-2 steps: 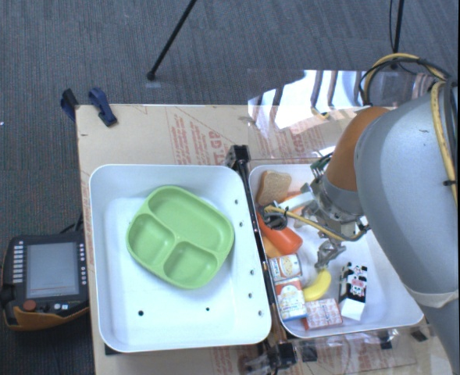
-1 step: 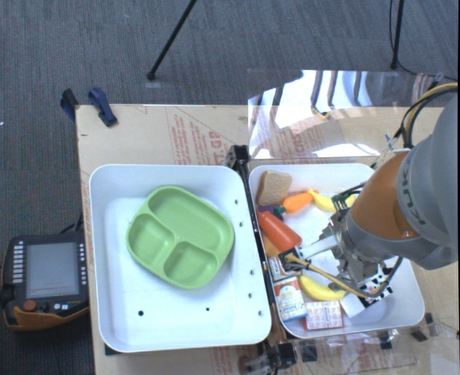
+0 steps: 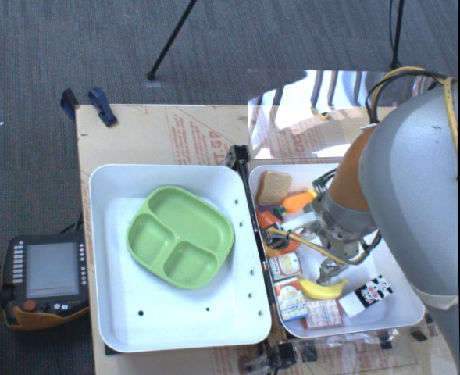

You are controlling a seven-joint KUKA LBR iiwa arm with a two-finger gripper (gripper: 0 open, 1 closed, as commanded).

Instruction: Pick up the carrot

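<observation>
Carrot [image 3: 298, 202] lies in the right bin [image 3: 405, 312], toward its far left corner, just right of a slice of bread [image 3: 274, 187] and touching or nearly touching it. The gripper [image 3: 328, 271] hangs low over the same bin but nearer the camera, above a banana [image 3: 322, 289] and apart from the carrot, with a few small packets in between. Nothing sits between its fingers; they look slightly parted, though the slant of the view makes this hard to judge.

By my reading the step in hand is the approach: the arm is inside the right bin but not yet over its target. The next move calls for a shift toward the far left corner, then a descent with fingers spread wide enough to straddle the carrot without catching the bread. The green plate [image 3: 180, 237] in the left bin [image 3: 112, 186] plays no part.
</observation>
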